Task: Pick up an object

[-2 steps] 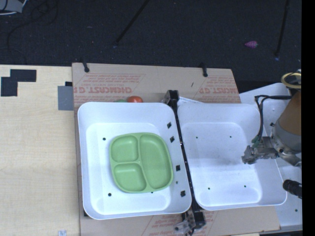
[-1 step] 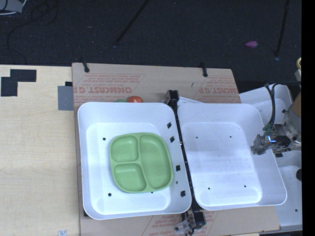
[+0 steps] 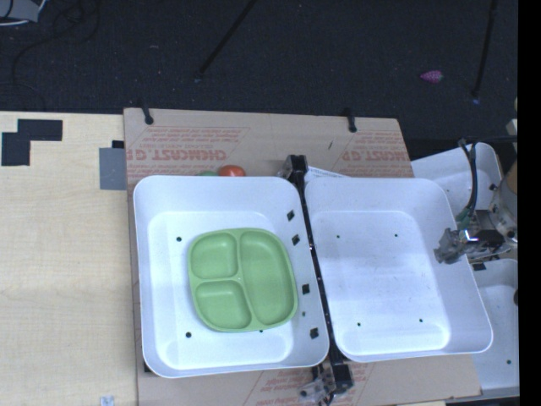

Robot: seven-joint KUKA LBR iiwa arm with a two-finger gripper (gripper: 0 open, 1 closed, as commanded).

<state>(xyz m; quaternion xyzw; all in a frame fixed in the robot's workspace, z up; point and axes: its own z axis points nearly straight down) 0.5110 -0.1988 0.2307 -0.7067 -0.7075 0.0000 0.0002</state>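
item: green divided plate (image 3: 243, 279), lying in left bin (image 3: 161, 227); end effector (image 3: 456, 248) stood at right bin's (image 3: 380, 227) far right edge, plate well leftward; finger state could not be told.

a small part of the robot is seen at the right edge of the right bin (image 3: 461, 307). the gripper (image 3: 450, 249) is made of grey, silvery metal with dark joints and small bright fittings. a thin dark cable (image 3: 471, 172) is looped above it, against a pale, whitish casing.
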